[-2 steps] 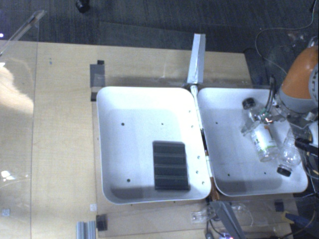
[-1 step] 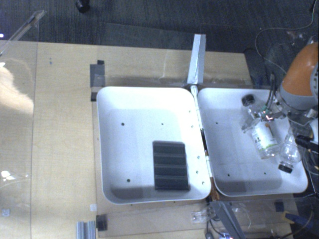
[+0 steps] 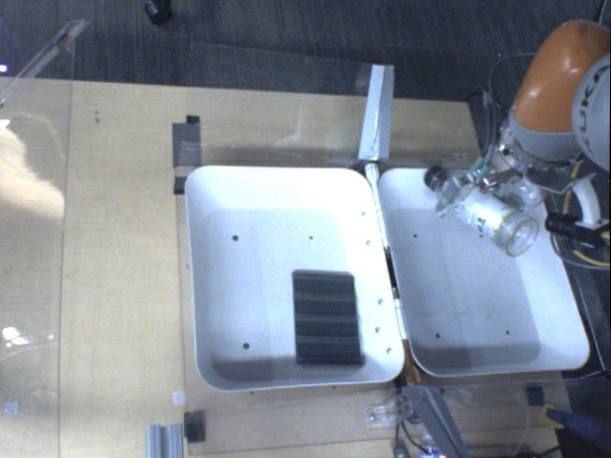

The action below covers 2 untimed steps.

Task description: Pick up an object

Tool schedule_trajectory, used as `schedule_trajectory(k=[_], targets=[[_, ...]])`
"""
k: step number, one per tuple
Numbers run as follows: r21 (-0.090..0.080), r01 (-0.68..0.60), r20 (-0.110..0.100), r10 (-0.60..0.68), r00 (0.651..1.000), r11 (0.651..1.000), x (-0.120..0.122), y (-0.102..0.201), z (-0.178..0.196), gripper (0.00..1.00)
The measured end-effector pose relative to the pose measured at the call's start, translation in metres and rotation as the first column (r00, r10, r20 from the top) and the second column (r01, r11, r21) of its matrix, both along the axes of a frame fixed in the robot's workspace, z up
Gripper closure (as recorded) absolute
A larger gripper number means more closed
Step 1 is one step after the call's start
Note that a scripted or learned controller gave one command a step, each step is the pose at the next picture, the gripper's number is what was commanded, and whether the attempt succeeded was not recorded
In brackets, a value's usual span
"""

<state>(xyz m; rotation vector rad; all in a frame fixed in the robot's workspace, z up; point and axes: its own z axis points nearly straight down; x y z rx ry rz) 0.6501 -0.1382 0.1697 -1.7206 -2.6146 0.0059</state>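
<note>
A clear plastic bottle (image 3: 487,216) with a dark cap lies tilted at the back of the right bin (image 3: 477,322), its cap pointing left. My gripper (image 3: 498,177) hangs right over the bottle's middle, under the orange wrist band, and its lower end overlaps the bottle. A black ribbed block (image 3: 326,318) lies flat in the front half of the left bin (image 3: 239,256).
The two bins meet along a ridge at the centre. A grey metal bar (image 3: 376,113) stands behind that joint. Cables (image 3: 578,227) hang at the right edge beside the arm. Wooden bench surface stretches to the left.
</note>
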Motion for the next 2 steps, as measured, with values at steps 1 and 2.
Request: schedule_trajectory(k=[1,2], targets=[[-0.005,-0.173,0.019,0.173,0.985,0.985,-0.035,-0.008,0.094,1.00],[-0.002,-0.037,0.015,0.037,0.999,0.999,-0.014,0.077,0.048,1.00]])
